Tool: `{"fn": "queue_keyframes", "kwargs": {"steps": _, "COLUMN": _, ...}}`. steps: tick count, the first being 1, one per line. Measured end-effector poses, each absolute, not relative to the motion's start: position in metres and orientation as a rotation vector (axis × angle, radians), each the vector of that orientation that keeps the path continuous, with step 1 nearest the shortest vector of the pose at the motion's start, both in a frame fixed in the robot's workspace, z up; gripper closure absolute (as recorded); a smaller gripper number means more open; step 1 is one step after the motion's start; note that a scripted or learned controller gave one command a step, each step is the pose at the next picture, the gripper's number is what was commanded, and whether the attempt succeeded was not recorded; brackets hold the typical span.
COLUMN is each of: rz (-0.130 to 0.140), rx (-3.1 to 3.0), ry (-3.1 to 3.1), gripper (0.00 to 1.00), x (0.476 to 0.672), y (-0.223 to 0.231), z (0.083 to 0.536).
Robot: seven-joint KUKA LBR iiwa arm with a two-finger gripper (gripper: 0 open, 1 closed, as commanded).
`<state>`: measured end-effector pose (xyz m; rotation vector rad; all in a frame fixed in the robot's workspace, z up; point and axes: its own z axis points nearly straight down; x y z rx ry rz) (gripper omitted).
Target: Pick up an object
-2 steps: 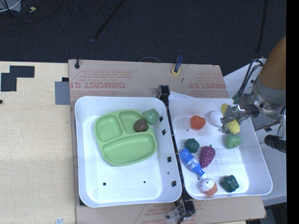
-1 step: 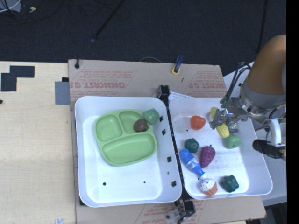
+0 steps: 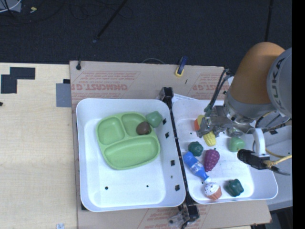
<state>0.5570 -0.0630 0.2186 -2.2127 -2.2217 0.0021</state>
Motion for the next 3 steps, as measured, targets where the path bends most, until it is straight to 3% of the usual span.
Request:
{"fn": "queue_keyframes", "kwargs": {"steps": 1, "rz": -0.002, "rx": -2.214, "ry": -2.225, "gripper": 1.0, "x": 0.55, "y": -0.015, "z": 0.238}}
{"fn": "queue_keyframes", "kwargs": {"steps": 3, "rz": 0.003, "rx": -2.22, "ry": -2.218, "gripper": 1.0, "x": 0.548, "y": -0.022, "z": 0.235}}
